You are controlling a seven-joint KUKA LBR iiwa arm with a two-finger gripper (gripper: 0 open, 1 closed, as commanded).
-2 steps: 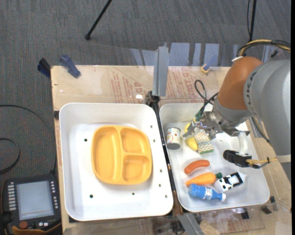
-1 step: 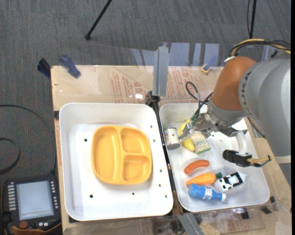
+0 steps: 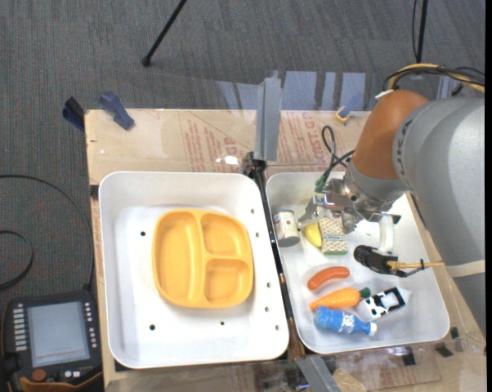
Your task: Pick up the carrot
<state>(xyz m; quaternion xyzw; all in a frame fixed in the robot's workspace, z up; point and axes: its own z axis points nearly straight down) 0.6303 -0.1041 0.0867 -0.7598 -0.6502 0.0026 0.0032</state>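
Camera view | one carrot (image 3: 337, 299) | one yellow plate (image 3: 203, 258) (three compartments) | two bins (image 3: 115, 219)

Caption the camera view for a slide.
Tool hovers over the right bin, up-frame of the carrot; yellow tray in left bin.

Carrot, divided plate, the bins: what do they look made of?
Carrot: likely moulded plastic toy, smooth uniform orange with a green tip, slight sheen. Divided plate: yellow plastic by its look, matte, even colour, rounded moulded compartments. Bins: white, probably plastic, smooth walls with soft glare; could be coated metal.
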